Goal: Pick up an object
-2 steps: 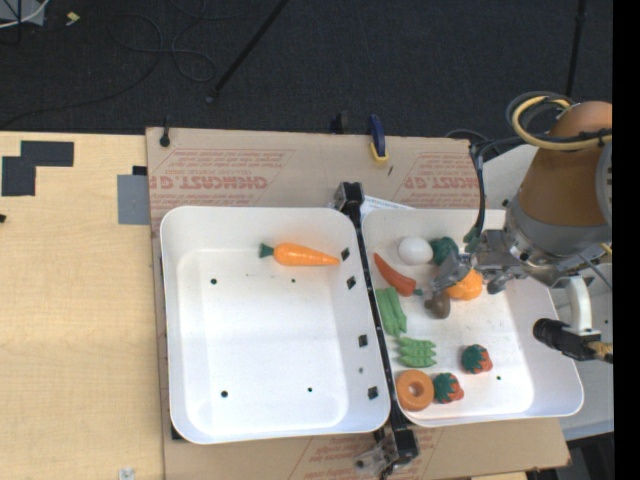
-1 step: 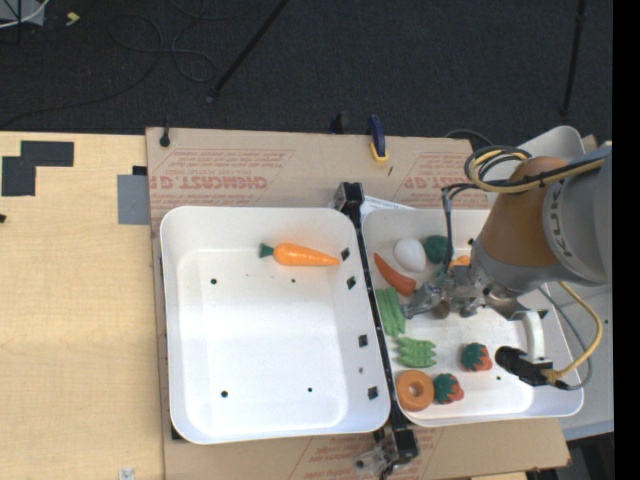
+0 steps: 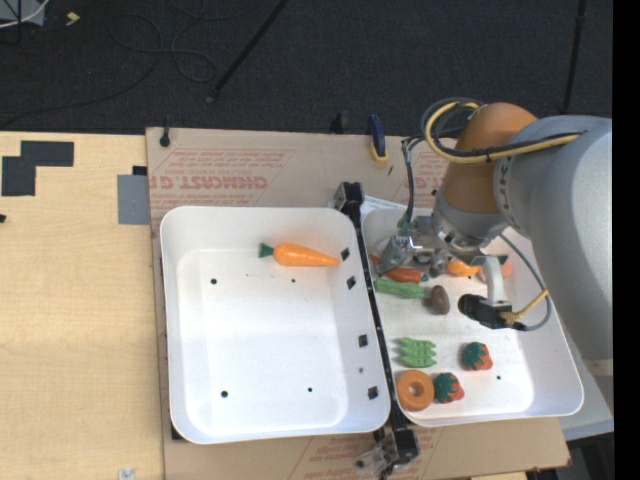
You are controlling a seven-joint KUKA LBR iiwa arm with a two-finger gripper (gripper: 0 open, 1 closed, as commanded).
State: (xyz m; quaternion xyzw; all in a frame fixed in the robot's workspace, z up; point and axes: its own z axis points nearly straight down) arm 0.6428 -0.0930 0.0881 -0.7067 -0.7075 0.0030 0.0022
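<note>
Clearly, we see several small toy foods lying in the two white bins. An orange carrot with a green top lies alone in the left bin, near its upper edge, its tip pointing to the right. In the right bin, near the lower edge, we find an orange ring like a doughnut, and just beside it a red and green piece. Above these lie a light green ribbed piece and another red and green piece. Higher in the same bin there are a long green piece, a small brown piece and some orange and red pieces close to the gripper.

Both bins stand on a brown cardboard sheet that covers part of the pale wooden bench. Behind the bench the floor is dark, with thin cables on it.

At the upper part of the right bin the gripper is down low among the toys, under the orange band of the grey arm. We cannot tell how it stands, because the wrist and the objects hide it.
</note>
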